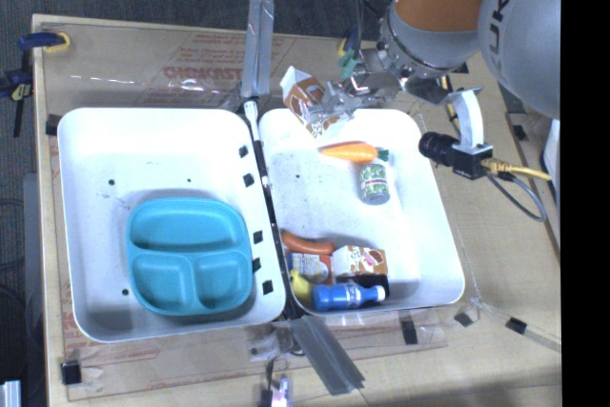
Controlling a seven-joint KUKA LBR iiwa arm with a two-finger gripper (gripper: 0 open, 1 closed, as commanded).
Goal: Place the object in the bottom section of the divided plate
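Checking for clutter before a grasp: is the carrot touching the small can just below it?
Cannot tell. In the camera view the carrot lies right above the can; its green tip meets the can's top edge, without a plain gap or contact.

bench [114, 52] – tan, printed sheet under clear cover | two white bins side by side – L bin [86, 148], R bin [429, 224] | touching at mid divider | blue clamp [43, 41] at far-L corner
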